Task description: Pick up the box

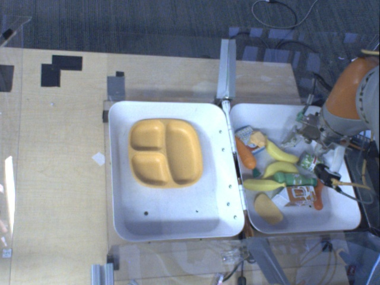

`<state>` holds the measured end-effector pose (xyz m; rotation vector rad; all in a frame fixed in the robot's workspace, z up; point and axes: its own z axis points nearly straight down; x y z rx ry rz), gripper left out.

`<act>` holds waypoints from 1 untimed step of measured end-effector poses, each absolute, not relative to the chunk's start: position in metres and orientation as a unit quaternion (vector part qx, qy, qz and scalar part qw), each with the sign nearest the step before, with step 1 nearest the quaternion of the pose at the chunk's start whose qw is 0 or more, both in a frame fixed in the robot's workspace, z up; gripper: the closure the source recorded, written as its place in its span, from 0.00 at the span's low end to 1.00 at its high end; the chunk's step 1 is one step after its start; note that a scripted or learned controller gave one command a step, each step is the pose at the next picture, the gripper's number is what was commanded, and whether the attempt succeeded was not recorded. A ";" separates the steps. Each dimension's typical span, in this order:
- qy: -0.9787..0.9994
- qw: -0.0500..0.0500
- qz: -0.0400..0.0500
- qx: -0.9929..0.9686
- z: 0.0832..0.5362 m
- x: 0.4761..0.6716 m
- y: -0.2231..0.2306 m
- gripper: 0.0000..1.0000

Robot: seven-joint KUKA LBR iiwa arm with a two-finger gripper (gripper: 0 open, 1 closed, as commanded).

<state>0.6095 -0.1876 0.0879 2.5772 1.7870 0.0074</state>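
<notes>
Over the right bin [350, 218], the end effector [311, 136] hovered; couldn't tell its grip state. Box [300, 196] lay flat below, beside the bananas [279, 170], untouched.

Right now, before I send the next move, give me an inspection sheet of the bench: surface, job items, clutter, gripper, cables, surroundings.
Surface: wooden bench bearing left bin and right bin side by side.
Job's things: box lying flat at the right bin's front, touching a green bottle.
Clutter: yellow divided tray in the left bin; in the right bin bananas, carrot, a tan rounded item, a small pale yellow item.
Gripper: gripper low over the right bin's right side, beside the box, not on it.
Cables: thin cable looped on the floor.
Surroundings: dark carpet; black patches on the bench.
</notes>
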 end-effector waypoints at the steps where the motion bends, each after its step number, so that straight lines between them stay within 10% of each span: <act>1: 0.523 0.003 0.003 0.852 0.138 0.671 -0.184 0.00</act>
